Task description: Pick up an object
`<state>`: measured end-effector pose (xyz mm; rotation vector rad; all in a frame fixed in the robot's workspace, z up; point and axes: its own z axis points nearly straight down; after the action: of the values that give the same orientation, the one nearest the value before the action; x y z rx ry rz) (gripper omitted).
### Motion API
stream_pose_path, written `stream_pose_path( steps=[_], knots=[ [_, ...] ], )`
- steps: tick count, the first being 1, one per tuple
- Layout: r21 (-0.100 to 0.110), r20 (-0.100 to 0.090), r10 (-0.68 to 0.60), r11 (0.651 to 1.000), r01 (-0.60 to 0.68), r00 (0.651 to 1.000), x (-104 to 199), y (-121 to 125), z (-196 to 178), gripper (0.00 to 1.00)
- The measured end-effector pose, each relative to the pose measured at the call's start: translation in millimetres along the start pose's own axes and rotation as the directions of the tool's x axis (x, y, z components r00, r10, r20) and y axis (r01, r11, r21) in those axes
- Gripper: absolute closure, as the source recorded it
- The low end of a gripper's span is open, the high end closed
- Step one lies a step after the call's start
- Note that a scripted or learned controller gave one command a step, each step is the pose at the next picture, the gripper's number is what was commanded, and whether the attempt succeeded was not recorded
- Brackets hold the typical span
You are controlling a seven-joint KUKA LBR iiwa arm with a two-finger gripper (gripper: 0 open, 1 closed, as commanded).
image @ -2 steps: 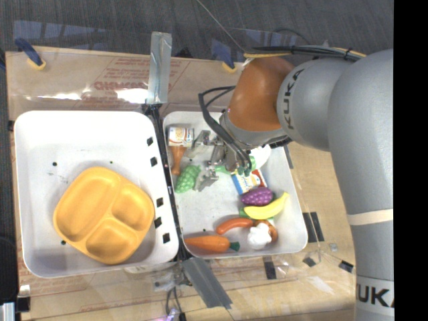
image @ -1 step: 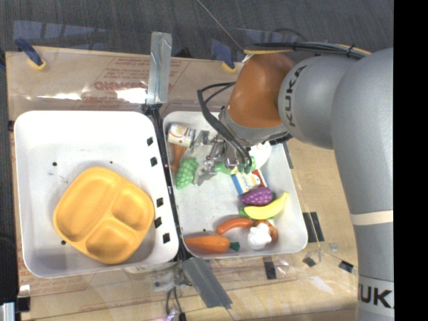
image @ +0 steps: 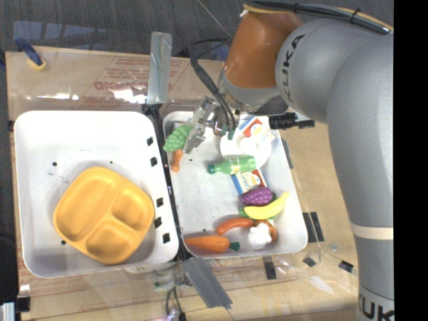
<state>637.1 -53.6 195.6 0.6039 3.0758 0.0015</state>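
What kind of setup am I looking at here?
Probably a lab bench for robot grasping trials: two taped-down white bins, toy food such as a banana and carrot, and a KUKA arm reaching in.

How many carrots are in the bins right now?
2. One carrot lies along the right bin's near edge; a second carrot sits at its far left corner beside the hand. The arm may hide others.

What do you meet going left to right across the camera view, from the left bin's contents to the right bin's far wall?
Yellow divided tray → green leafy toy with the tool beside it → green bottle → purple grapes → yellow banana.
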Motion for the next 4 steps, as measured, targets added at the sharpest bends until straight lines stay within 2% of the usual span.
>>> stream_pose_path(
  steps=[1, 2, 3, 4],
  knots=[
    [0.001, -0.001, -0.443, 0.896, 0.443, 0.896, -6, -36, -44, 1.00],
    [-0.001, -0.002, -0.830, 0.558, 0.830, 0.558, -24, -102, -38, 1.00],
    [0.002, 0.002, -0.832, 0.555, 0.832, 0.555, -25, -100, -50, 1.00],
    [-0.011, -0.003, -0.988, 0.157, 0.988, 0.157, -44, -151, 30, 1.00]
  ],
)
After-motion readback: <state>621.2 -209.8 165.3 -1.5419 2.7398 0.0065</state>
